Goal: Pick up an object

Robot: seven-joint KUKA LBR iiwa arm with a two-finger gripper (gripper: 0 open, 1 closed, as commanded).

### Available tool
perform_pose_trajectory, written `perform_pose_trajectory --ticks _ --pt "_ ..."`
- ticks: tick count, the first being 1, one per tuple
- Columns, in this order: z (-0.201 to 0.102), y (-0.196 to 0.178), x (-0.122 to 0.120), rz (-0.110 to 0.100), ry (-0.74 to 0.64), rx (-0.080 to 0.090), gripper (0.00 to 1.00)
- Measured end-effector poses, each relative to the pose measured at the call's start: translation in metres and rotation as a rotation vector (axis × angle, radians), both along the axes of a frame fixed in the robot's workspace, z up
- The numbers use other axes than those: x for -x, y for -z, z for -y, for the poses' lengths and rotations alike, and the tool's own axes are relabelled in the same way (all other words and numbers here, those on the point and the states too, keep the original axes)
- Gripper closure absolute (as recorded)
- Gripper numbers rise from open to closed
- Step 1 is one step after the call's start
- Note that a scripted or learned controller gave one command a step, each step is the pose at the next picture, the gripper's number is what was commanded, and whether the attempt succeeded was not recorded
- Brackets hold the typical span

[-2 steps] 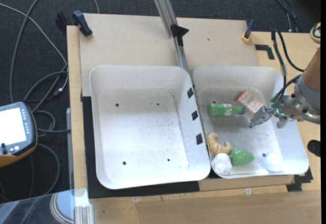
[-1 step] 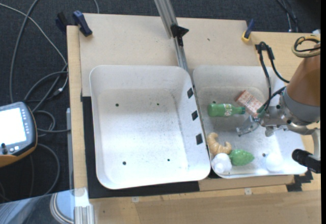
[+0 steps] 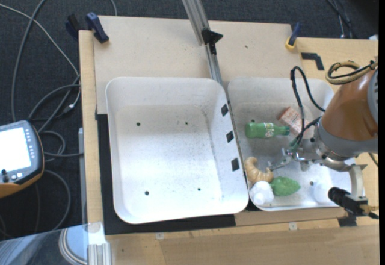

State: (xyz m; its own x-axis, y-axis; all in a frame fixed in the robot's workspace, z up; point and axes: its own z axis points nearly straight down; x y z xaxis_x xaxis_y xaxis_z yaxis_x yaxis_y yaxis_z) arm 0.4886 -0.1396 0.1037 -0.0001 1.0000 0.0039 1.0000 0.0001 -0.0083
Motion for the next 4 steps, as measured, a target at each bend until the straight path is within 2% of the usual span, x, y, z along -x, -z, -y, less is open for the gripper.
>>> perform_pose_trajectory --ticks 1,2,3,4 --pt "-0.001 0.012 0.000 0.004 0.000 0.001 0.00" --pt "-0.001 0.001 -0.001 0.008 0.000 0.001 1.00" --pt "-0.005 -0.058 -0.010 0.015 -0.003 0.005 1.00" --pt "-0.005 -0.099 -0.012 0.014 -0.002 0.005 1.00"
